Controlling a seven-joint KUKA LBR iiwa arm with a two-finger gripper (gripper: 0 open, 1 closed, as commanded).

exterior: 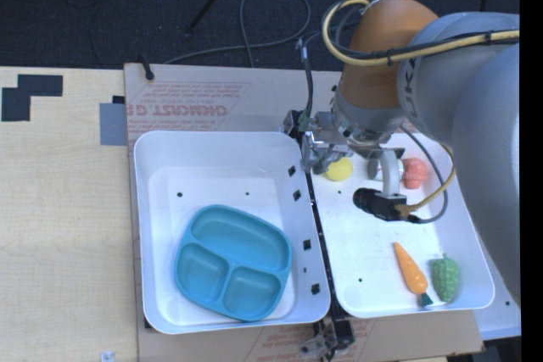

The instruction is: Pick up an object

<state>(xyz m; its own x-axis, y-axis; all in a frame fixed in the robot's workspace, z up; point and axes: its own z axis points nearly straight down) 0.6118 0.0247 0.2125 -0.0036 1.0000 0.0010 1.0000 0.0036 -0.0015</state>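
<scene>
The gripper (326, 153) hangs low, a yellow toy (339, 170) just beside it, probably its target; whether spread or closed, I cannot tell.

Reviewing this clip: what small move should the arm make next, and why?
Probably a short shift of the pincer toward the small round yellow toy fruit, then down. The pincer sits over the wall between the two bins, and the yellow fruit lies just beside it in the shallow white bin on the view's right.
</scene>
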